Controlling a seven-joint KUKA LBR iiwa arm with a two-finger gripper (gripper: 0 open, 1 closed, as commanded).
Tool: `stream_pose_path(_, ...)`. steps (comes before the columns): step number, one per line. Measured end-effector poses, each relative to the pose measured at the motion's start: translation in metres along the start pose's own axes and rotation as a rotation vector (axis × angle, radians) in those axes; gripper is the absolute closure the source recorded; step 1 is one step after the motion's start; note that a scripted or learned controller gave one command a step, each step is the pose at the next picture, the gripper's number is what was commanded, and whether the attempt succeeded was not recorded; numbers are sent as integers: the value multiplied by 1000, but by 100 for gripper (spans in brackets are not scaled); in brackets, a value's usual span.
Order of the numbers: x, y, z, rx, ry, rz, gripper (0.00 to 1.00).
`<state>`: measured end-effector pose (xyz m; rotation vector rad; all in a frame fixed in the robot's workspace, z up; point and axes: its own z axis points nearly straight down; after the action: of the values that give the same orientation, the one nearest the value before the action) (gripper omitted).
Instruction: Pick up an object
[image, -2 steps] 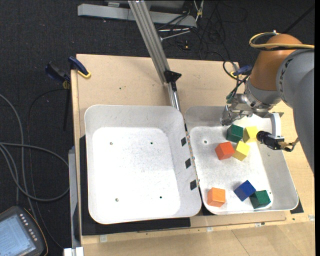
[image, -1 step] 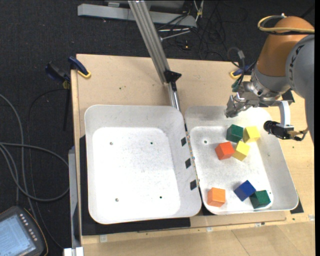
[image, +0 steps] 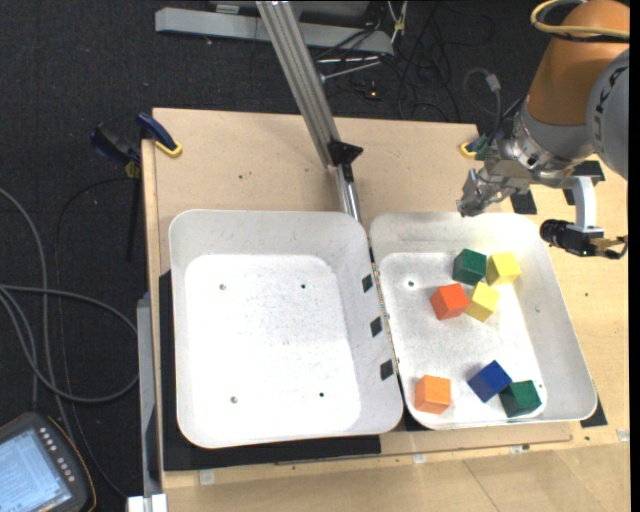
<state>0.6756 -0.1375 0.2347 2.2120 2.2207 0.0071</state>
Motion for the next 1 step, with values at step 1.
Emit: stream_pose_path(1,0,1,-33,3,0,1,100)
